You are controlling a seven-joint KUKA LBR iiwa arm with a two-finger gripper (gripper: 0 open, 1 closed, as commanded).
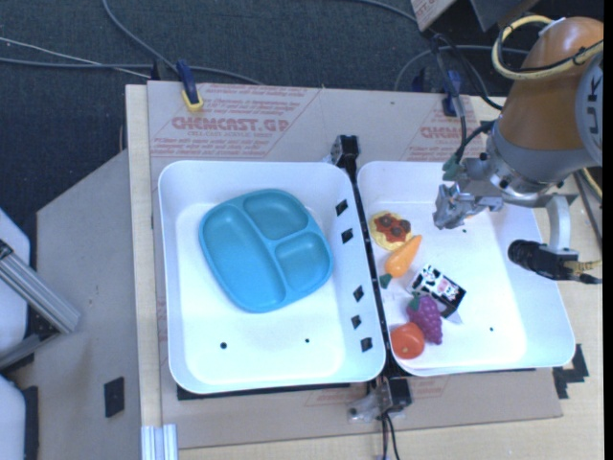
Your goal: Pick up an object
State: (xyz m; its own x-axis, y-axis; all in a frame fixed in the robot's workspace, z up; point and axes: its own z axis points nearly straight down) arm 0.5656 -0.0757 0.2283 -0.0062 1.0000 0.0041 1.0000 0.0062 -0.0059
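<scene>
End effector (450, 214) blurred above right bin (522, 338).

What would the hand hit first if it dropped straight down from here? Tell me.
Probably the bare floor of the right bin. The hand hangs just right of the pizza slice, though depth is hard to judge.

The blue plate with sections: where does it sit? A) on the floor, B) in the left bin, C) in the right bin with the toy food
B: the blue plate lies alone in the left bin, while the toy food is in the right bin.
</scene>
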